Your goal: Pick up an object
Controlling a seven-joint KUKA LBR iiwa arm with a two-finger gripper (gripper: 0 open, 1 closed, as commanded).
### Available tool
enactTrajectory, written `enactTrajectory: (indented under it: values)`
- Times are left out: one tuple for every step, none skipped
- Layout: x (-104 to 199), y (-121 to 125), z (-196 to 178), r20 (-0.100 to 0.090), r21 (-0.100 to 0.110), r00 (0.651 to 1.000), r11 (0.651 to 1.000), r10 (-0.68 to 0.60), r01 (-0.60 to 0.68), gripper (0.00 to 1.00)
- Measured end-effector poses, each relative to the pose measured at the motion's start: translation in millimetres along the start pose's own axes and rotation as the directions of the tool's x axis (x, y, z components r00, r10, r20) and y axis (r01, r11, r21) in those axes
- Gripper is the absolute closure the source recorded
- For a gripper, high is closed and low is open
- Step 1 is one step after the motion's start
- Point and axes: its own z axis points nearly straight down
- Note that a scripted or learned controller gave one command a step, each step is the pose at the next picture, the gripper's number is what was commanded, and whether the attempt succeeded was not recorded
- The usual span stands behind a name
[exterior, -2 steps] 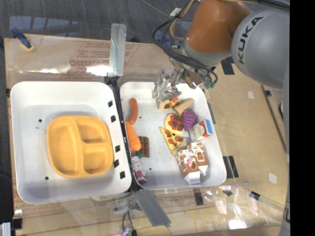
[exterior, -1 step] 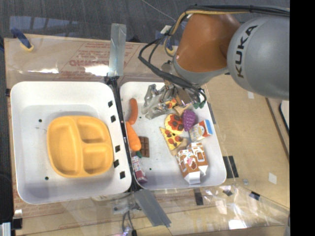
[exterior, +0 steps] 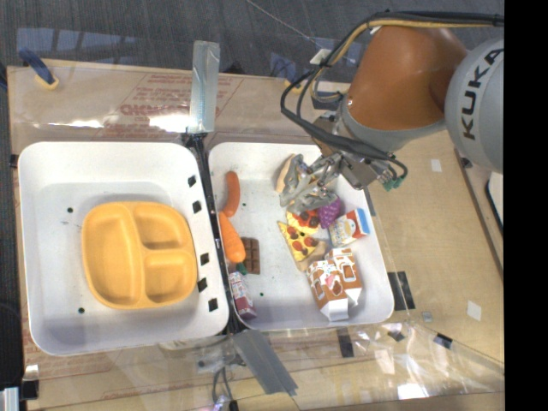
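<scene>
A: Crowded right bin (exterior: 257, 157)! Gripper (exterior: 306, 181) sits low over purple grapes (exterior: 328, 210), a pizza slice (exterior: 299, 237) just beside, one small carton (exterior: 355, 224) and one big carton (exterior: 336, 286) nearby.

B: Fingers?

A: Can't tell how wide, or whether they hold anything. Along the left wall: one sausage (exterior: 231, 192), one carrot (exterior: 231, 238). Left bin (exterior: 51, 169) carries one yellow tray (exterior: 137, 253).

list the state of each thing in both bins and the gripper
yellow plastic divided tray: flat in the left bin, compartments bare
orange toy carrot: lying along the right bin's left wall
red toy sausage: lying above the carrot
pizza slice toy: flat, mid bin
brown and white carton: lying on its side
gripper: low over the right bin's cluttered top
</scene>
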Motion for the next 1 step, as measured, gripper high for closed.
enactTrajectory:
  values:
    - [-70.0,5.8,20.2,-0.003,-0.005,1.000,1.000,0.023,-0.023,1.00]
